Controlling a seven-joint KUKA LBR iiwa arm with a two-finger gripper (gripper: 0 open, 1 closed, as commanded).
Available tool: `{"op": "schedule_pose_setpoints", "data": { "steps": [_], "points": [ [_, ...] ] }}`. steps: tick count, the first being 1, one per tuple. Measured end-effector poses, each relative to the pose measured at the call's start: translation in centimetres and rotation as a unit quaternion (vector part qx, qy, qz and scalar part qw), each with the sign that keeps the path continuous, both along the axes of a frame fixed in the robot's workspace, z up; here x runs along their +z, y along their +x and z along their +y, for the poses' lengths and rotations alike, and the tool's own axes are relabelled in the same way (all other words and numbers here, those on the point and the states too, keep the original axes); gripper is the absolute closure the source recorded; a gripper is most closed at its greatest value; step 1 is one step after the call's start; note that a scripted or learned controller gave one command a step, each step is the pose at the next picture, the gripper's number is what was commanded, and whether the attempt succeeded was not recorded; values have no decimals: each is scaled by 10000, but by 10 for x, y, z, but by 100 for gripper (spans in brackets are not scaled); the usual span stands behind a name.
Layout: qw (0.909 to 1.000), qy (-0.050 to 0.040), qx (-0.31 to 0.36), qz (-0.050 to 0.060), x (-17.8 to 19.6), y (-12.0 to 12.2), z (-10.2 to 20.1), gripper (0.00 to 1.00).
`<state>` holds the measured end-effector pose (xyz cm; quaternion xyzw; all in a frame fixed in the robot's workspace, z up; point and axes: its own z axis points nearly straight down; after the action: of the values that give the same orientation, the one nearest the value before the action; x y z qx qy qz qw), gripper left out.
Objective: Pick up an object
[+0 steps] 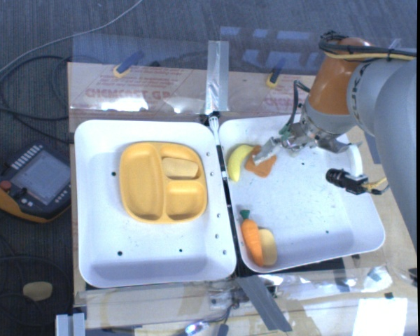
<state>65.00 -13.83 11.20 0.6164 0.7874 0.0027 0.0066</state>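
In the right bin, fingers, spread unreadable, touch an orange piece beside the banana.

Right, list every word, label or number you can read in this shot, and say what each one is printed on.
Nothing here can be read for certain.
Red lettering on the cardboard sheet behind the bins: too faint and washed out by glare to read.
Screen and buttons of the handheld pendant on the floor at left: too small to read.
The yellow divided tray, the white bins and the pincer show no legible markings.

Bench with 2 white bins side by side
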Motion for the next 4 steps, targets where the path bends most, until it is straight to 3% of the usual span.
{"op": "schedule_pose_setpoints", "data": {
  "steps": [1,2,3,4],
  "points": [
    [9977,-44,665,-92,-10,6,23,0],
    [9965,-48,829,-130,-9,-2,28,0],
    [9897,-62,1426,-140,-9,-14,31,0],
    [9911,-23,1333,-68,-11,-6,30,0]
  ]
}}
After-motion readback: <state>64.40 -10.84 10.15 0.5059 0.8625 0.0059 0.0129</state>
